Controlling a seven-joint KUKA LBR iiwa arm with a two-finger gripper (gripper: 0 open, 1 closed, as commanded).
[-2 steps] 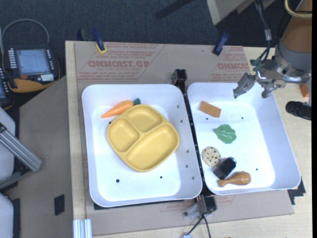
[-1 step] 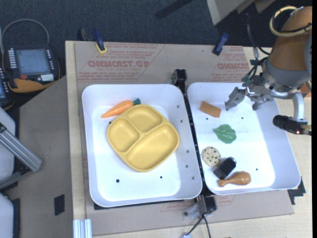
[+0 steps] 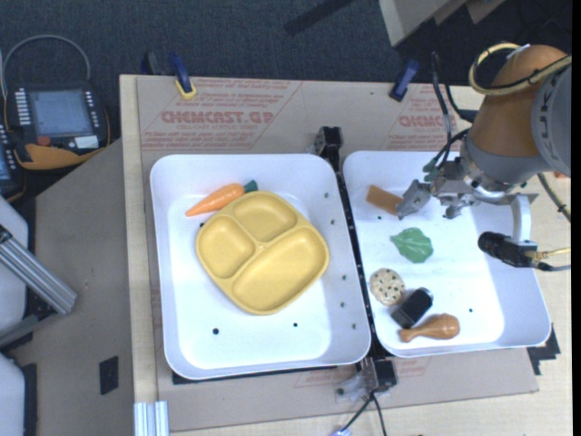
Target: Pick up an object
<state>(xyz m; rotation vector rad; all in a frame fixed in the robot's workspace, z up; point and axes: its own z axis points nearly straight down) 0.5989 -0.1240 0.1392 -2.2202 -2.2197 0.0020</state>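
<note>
Pincer: the grey two-finger pincer [image 3: 434, 200] hangs over the far part of the right white bin [image 3: 508, 330], fingers spread apart with nothing between them.
Nearest thing: a flat brown rectangular block [image 3: 383, 198] lies just beside the left finger, near the bin's far left corner; whether they touch I cannot tell.
Likely reason: spread fingers over loose items suggest an approach to a grasp, with no object picked up yet.
Other candidates: a crumpled green leaf-shaped piece [image 3: 413, 244] sits mid-bin; a round speckled cookie [image 3: 387, 285], a small black block [image 3: 411, 307] and a brown drumstick-shaped toy [image 3: 432, 329] cluster toward the near left corner.
Left white bin [image 3: 182, 334]: a yellow three-compartment plate [image 3: 261, 252] fills its middle, an orange toy carrot [image 3: 214, 199] touching the plate's far rim.
Counter [image 3: 145, 243]: carries both bins side by side.
</note>
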